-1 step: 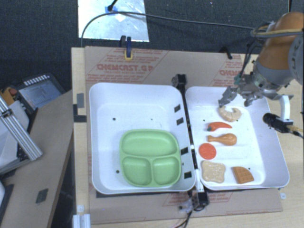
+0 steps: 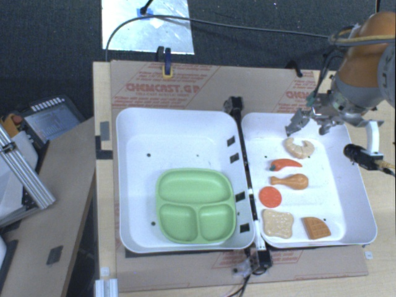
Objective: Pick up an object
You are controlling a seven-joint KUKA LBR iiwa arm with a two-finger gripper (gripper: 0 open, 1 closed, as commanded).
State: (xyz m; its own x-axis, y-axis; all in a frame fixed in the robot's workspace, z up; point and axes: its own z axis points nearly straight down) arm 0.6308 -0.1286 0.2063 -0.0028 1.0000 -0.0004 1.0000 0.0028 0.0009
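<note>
The right bin (image 2: 356,197) holds several toy foods: a pale croissant (image 2: 299,147), a red chili pepper (image 2: 285,164), a tan chicken drumstick (image 2: 290,181), a red tomato slice (image 2: 270,197), a slice of toast (image 2: 278,224) and an orange-brown wedge (image 2: 317,228). My gripper (image 2: 309,123) hangs over the far part of that bin, just above and behind the croissant. Its two dark fingers are spread apart with nothing between them.
The left bin (image 2: 133,166) carries a green three-compartment plate (image 2: 195,204). A black divider (image 2: 241,166) runs between the bins. The grey and orange arm (image 2: 365,60) comes in from the upper right. A black fitting (image 2: 362,155) juts over the right bin's rim.
</note>
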